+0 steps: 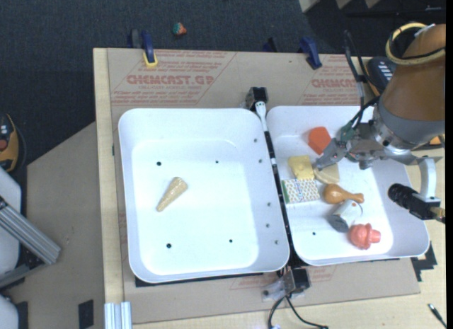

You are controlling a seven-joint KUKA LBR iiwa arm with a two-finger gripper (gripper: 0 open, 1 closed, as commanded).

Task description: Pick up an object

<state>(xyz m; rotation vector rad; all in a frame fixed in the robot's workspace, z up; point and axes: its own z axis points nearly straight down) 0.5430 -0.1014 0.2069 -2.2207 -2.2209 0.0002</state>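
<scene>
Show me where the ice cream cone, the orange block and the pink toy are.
ice cream cone (171,193), camera view, middle of the cone, left bin.
orange block (318,139), camera view, top face, right bin.
pink toy (364,235), camera view, centre of its body, right bin's near corner.

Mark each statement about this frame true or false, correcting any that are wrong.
1. The ice cream cone lies alone in the left bin. True.
2. The orange block sits in the left bin. False: it is in the right bin, near the far end.
3. The gripper is over the right bin. True.
4. The pink toy lies at the far end of the right bin. False: it lies near the front edge.
5. The arm reaches in from the view's right. True.
</scene>
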